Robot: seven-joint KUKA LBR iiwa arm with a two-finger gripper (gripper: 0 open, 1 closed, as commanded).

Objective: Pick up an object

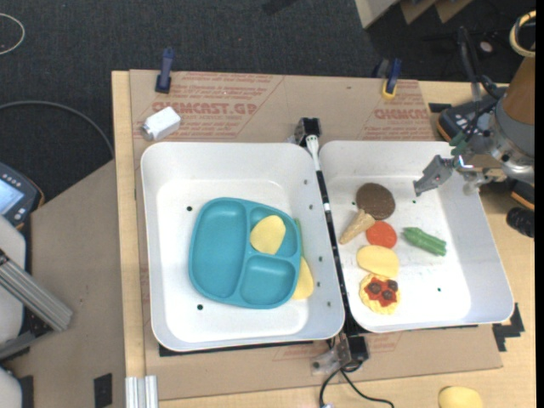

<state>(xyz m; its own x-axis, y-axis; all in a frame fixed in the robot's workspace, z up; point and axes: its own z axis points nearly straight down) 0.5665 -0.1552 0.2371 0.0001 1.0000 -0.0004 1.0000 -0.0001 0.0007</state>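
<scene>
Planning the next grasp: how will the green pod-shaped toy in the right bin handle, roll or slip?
The green pod looks like smooth moulded plastic, so probably stiff, light and a bit slippery. It is long and rounded, lying flat on the right bin floor, so a sideways push may roll it. It lies apart from the red piece, leaving room for fingers.

A robotics lab: two white bins (161, 228) sit on a cardboard sheet (255, 100) held to the tabletop (527, 262) by clamps (164, 69), with cables (51, 109) trailing over dark carpet (85, 24). The bins hold plastic toy food (a pizza slice (380, 293), an ice-cream cone (367, 211)) and a blue divided plate (229, 257), props rather than kitchenware. Aluminium framing (34, 300) stands at the left.
</scene>
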